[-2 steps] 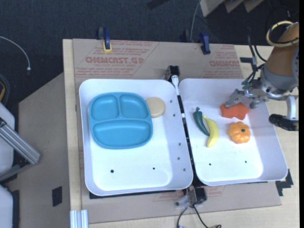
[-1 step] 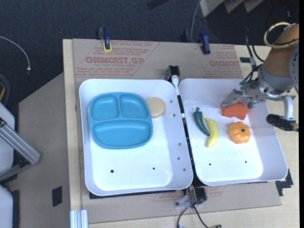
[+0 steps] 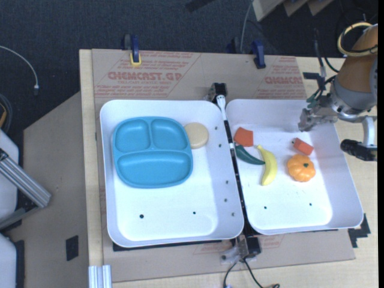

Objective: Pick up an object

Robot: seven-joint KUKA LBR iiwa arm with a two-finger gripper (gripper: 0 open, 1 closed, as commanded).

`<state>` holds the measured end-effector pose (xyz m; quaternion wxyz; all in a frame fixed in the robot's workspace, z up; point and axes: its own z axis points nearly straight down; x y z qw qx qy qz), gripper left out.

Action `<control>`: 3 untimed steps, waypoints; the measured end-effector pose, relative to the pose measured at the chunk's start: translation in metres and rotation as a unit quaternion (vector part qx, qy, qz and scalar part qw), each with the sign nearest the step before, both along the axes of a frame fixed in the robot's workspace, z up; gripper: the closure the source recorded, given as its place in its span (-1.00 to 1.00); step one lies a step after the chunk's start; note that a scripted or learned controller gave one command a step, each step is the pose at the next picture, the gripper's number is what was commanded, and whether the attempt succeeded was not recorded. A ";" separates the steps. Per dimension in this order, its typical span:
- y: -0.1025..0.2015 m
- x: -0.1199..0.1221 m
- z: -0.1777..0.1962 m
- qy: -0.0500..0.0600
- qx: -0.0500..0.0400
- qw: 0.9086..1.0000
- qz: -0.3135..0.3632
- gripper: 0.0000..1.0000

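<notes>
Camera view, task so far: nothing is picked up yet, as I judge it. Every object I see lies on a bin floor, and none sits between my fingers.

Camera view, left to do: choose one object, come down over it, close on it and lift. That is the whole task, so I judge I am at its start.

Camera view, right bin: it holds a pumpkin, a banana, a green piece touching the banana's upper end, an orange block just above the green piece, and a small red piece just above the pumpkin.

Camera view, left bin: it holds a blue tray with three compartments and a pale disc touching the tray's right edge.

Camera view, nearest target: the red piece lies closest to me, down and a little left of my tip; the pumpkin comes next. The left bin's things are well apart from me.

Camera view, my arm: I reach in from the right, wrist over the right bin's upper right corner, pointing down and leftward.

Camera view, my gripper: it hangs above the bin's upper right part, near the back wall, over bare floor. I cannot tell whether it is open or closed; it is too small and blurred here. No object is visible in it.
</notes>
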<state>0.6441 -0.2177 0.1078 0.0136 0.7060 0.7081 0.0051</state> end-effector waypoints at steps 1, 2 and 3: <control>-0.003 0.004 0.045 0.010 0.004 1.000 -0.001 1.00; -0.004 0.008 0.089 0.009 0.004 1.000 -0.001 1.00; -0.004 0.009 0.124 0.009 0.004 1.000 -0.001 1.00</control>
